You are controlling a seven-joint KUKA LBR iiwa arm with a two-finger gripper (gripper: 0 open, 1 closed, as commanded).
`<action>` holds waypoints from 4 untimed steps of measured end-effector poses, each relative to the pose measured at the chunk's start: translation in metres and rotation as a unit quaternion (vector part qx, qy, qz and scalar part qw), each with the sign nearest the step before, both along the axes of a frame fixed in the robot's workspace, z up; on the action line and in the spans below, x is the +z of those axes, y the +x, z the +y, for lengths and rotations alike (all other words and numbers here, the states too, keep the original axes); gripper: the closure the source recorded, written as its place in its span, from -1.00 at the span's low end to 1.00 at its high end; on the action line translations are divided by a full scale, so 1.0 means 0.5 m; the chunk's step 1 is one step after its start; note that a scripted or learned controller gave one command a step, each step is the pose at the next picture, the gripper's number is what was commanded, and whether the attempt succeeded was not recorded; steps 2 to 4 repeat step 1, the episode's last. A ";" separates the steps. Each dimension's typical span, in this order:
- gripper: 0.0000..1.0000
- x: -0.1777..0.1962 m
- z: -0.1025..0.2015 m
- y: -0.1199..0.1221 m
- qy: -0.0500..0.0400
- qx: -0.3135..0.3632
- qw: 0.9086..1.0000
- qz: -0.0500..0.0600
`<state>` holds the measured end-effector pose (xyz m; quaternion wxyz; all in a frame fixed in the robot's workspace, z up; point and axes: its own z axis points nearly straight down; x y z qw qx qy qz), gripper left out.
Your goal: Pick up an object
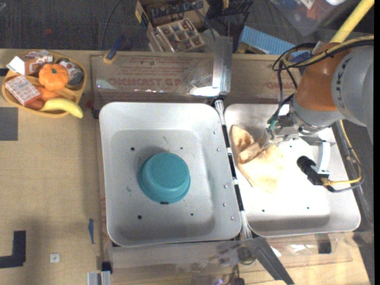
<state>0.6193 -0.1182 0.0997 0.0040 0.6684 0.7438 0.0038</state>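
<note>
A tan, floppy cloth-like piece [261,162] lies crumpled in the right bin [297,212], against its left wall. My gripper [275,133] hangs over the piece's upper right edge, at or just above it; whether they touch is not clear. The grey arm with its orange band [317,91] comes in from the upper right. In the left bin [119,218] a teal bowl [165,177] sits upside down near the middle.
A black cable with a yellow-tipped plug [317,174] trails from the arm across the right bin. A basket of toy fruit and packets [44,85] stands at the far left of the bench. Behind the bins lie a clear plastic-wrapped board [157,79] and boxes.
</note>
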 end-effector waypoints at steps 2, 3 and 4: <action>1.00 0.218 0.097 0.029 0.000 -0.065 0.998 0.006; 1.00 0.218 0.097 0.029 0.000 -0.065 0.998 0.006; 1.00 0.218 0.097 0.029 0.000 -0.065 0.998 0.006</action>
